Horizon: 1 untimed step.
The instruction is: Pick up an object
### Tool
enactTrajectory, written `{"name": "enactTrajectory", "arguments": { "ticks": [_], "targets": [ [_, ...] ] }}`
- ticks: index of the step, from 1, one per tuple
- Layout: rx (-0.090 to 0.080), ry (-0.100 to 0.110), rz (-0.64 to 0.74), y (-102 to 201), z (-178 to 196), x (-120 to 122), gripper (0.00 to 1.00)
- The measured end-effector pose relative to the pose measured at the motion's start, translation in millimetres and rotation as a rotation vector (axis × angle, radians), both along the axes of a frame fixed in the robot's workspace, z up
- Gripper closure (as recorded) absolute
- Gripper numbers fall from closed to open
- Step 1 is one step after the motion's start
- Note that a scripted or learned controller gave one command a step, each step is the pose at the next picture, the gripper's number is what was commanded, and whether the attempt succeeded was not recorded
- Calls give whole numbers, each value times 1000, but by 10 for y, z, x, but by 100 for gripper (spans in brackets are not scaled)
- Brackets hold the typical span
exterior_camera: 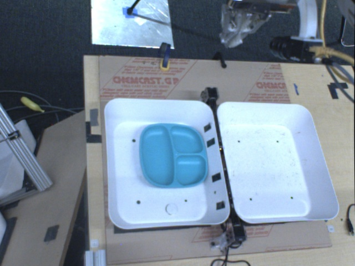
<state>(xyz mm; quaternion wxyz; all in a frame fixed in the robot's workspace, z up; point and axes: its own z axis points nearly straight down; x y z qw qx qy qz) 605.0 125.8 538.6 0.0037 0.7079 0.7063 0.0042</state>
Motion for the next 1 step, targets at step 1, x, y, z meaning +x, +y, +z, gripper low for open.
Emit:
{"name": "enactTrajectory", "arguments": {
  "ticks": [1],
  "targets": [
    [3,10,13,662,-29,-696,100]
  ]
}}
